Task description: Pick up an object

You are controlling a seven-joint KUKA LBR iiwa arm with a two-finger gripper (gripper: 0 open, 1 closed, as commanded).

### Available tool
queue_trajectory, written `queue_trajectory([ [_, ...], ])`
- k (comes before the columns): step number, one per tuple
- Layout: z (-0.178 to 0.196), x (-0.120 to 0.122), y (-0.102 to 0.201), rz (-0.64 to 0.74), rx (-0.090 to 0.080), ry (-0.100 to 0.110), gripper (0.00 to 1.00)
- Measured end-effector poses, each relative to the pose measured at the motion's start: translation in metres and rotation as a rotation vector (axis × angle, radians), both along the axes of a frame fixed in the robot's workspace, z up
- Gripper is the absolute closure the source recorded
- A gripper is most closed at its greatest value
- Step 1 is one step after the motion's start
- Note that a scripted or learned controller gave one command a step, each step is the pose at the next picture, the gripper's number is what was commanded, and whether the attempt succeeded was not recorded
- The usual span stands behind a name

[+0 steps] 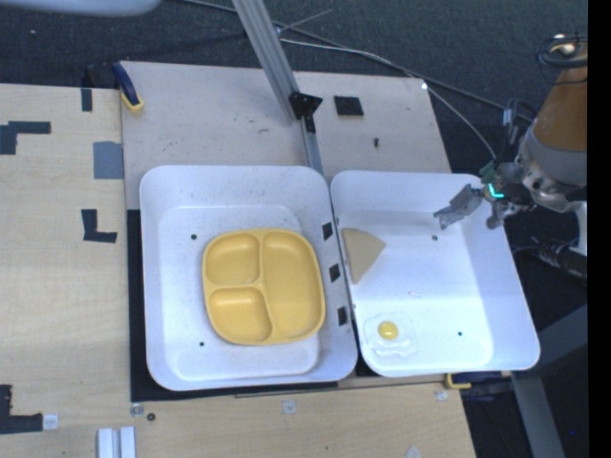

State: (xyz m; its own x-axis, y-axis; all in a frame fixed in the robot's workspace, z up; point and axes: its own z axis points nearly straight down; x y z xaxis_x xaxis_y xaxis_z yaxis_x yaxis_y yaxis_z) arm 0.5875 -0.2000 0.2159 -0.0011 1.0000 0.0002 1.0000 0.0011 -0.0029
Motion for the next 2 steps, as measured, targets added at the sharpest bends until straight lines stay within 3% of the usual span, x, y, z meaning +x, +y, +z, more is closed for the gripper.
queue_trajectory([
  [1, 0.001, 0.000, 0.000, 0.000, 0.000, -0.002, 0.00],
  [2, -0.064, -0.002, 0.001, 0.000, 0.000, 0.003, 0.00],
])
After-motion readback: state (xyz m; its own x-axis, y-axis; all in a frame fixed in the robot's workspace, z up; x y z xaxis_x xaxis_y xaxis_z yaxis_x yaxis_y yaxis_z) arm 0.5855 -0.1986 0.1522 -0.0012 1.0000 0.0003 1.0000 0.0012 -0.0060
